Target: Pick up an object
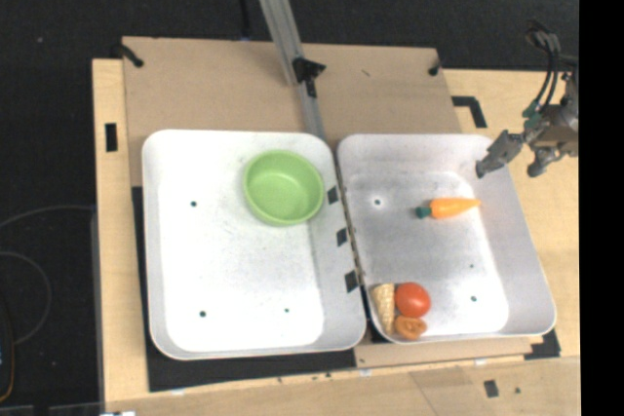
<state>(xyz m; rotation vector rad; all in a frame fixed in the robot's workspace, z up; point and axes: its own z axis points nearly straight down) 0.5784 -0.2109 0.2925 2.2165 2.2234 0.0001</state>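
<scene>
Carrot [449, 208] in right bin [507, 307], gripper [520, 157] apart, above right, open-fingered

Two shallow white bins sit side by side on a wooden bench [107, 239]: the left bin [175, 307] toward nine o'clock, the right bin [507, 307] toward three. A brown board [195, 83] lies under their far edges. A grey metal pole [271, 0], perhaps a camera mount, slants toward twelve o'clock.
</scene>
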